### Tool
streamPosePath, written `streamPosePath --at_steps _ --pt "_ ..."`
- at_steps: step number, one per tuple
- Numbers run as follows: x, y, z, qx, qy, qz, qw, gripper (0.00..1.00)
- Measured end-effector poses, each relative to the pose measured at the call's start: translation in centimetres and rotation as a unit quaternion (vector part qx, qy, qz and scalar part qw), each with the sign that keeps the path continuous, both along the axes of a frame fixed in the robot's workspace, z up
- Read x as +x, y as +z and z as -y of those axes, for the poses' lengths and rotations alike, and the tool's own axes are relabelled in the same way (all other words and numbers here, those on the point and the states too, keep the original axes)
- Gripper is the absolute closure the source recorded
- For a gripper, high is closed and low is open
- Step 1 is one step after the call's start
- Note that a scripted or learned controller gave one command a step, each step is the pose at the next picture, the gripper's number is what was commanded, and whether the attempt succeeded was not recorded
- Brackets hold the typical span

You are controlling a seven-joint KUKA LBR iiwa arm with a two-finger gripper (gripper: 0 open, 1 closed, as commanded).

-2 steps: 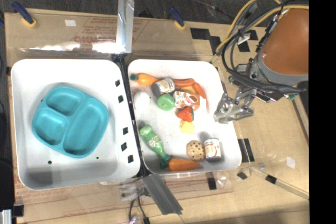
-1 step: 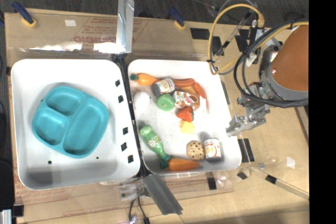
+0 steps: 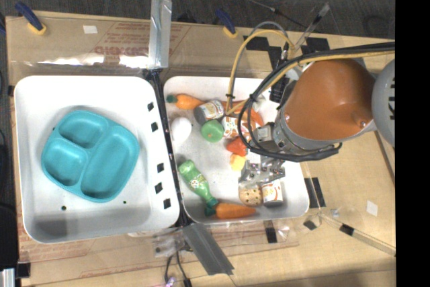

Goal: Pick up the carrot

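Nearest, a carrot (image 3: 234,210) lies flat along the front wall of the right bin (image 3: 222,84), free of my grip. Just behind it my gripper (image 3: 261,175) hangs over a tan block (image 3: 250,195) and a small labelled can (image 3: 272,193); whether my jaws are wide or closed I cannot tell. A green bottle (image 3: 195,181) lies to their left, with bare floor between. Farther back a second carrot (image 3: 185,102) sits at the rear corner. The left bin (image 3: 33,94) holds a teal divided plate (image 3: 90,155). No label is readable.
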State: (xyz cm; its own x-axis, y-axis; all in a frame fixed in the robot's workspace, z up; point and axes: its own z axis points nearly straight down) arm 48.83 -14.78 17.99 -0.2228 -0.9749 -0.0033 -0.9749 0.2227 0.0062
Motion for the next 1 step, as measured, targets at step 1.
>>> streamPosePath --at_steps 1 --pt "1.74 5.96 6.31 -0.0016 0.230 0.004 0.9732 1.00"
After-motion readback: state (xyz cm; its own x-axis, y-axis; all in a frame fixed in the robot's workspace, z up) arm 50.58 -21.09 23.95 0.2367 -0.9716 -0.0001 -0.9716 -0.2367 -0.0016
